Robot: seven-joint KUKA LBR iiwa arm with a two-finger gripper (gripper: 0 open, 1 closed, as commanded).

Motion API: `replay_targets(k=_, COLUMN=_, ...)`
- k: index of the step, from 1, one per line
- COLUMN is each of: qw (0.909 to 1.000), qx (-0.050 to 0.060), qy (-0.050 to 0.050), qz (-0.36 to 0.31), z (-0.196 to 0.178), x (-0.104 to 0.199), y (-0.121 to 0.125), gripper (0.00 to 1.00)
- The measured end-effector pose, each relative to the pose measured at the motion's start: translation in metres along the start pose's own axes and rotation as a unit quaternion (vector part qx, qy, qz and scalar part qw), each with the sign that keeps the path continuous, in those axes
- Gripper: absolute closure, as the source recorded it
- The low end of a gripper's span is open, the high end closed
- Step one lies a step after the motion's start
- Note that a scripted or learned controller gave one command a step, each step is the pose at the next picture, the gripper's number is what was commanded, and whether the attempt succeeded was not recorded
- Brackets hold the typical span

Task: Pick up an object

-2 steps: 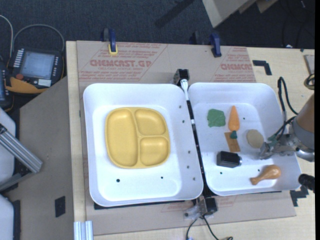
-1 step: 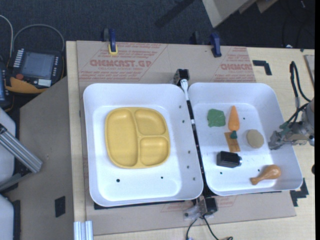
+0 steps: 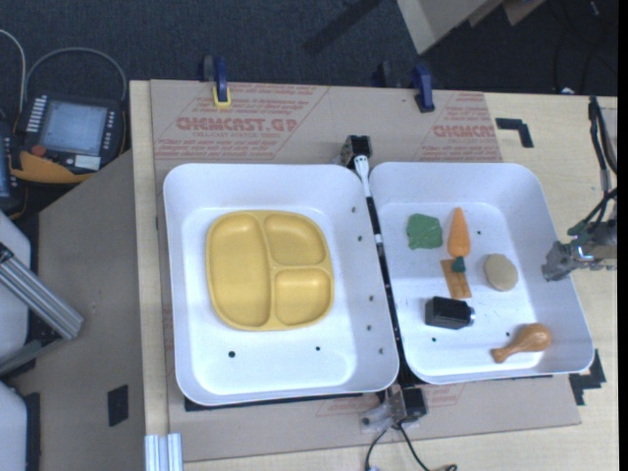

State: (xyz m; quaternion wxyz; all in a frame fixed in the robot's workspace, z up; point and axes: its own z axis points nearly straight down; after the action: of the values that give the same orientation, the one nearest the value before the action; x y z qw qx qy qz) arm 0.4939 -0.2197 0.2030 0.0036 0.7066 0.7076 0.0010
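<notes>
The right bin holds several small objects. A green lump lies next to an orange carrot. Below the carrot is a brown-orange stick, with a beige rounded piece to its right. A black block sits near the bin's middle front, and a tan drumstick lies at the front right. My gripper is a small grey metal shape just outside the bin's right rim, apart from all the objects, with nothing seen in it.
The left bin holds a yellow divided plate. A black divider strip runs between the bins. Cables hang at the right edge. A teach pendant rests off the bench at the left.
</notes>
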Motion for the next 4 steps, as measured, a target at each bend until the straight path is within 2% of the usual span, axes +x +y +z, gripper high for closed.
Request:
replay_targets(k=1, qw=1.0000, qx=0.003, qy=0.003, qz=-0.002, z=0.008, x=0.049, y=0.018, gripper=1.00)
replay_targets(k=4, qw=1.0000, qx=0.001, qy=0.002, qz=-0.002, z=-0.014, x=0.218, y=0.093, gripper=1.00)
